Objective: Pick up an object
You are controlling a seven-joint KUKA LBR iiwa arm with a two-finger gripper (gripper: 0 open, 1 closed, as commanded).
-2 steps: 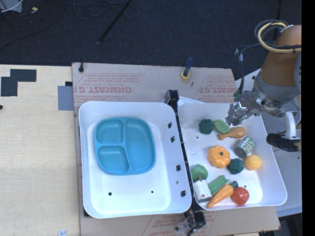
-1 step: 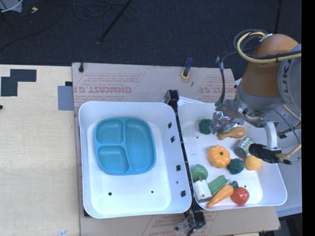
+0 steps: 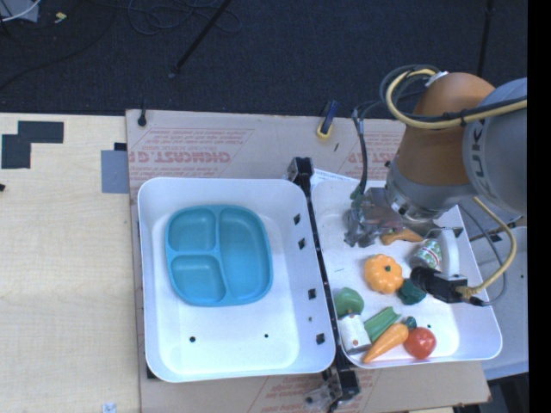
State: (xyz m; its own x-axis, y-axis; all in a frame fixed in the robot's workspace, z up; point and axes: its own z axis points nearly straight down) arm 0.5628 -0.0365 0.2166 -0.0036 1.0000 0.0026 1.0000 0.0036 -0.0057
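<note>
Right bin (image 3: pixel 482 338): the gripper (image 3: pixel 366 222), whose grip state cannot be told from here, hovers at the small orange pumpkin's (image 3: pixel 383 274) eleven o'clock; the pumpkin, probably light, stiff, slick plastic, looks best pinched across its rounded ribs rather than by the stem.

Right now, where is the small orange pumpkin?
The pumpkin lies in the right bin, below the gripper, with the carrot and tomato nearer the front.
</note>
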